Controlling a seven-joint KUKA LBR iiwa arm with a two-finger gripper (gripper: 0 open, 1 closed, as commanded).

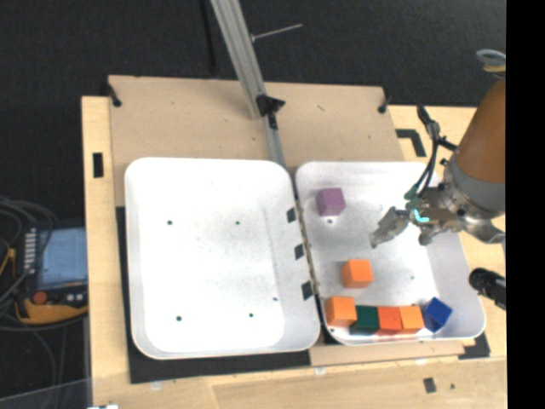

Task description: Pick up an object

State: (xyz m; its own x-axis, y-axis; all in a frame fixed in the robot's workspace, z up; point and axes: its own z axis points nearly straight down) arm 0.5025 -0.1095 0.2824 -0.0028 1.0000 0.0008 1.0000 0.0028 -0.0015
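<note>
The right bin (375, 175) holds a purple block (330, 201) near its back left and an orange block (358, 272) near its middle. Along its front wall sit an orange block (341, 310), a green block (367, 319), two more orange blocks (390, 318) (411, 317) and a blue block (437, 313). My gripper (406, 229) hovers over the bin's right half, up and to the right of the middle orange block. Its fingers are spread, with nothing between them.
The left bin (213, 254) lies beside the right one. A slanted metal rail (243, 54) runs from the top down to the gap between the bins. A blue device (61, 258) with cables sits off the bench at the left.
</note>
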